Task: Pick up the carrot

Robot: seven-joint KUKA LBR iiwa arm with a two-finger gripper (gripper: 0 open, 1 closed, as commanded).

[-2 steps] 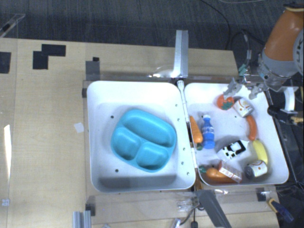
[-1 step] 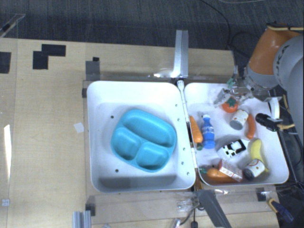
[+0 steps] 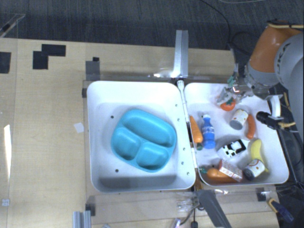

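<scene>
The carrot (image 3: 195, 130), a long orange piece, lies against the left wall of the right bin (image 3: 283, 174), next to a blue bottle (image 3: 207, 130). My gripper (image 3: 229, 95) hangs over the far part of that bin, right above a small orange-red item (image 3: 228, 106). It is well apart from the carrot, to its upper right. Nothing is seen held in the gripper.
The right bin also holds a grey can (image 3: 237, 118), a second long orange piece (image 3: 251, 126), a yellow banana (image 3: 256, 150), a black-and-white toy (image 3: 233, 148) and an orange item (image 3: 217, 175) at the near edge. A blue divided tray (image 3: 143, 139) lies in the left bin (image 3: 99, 127).
</scene>
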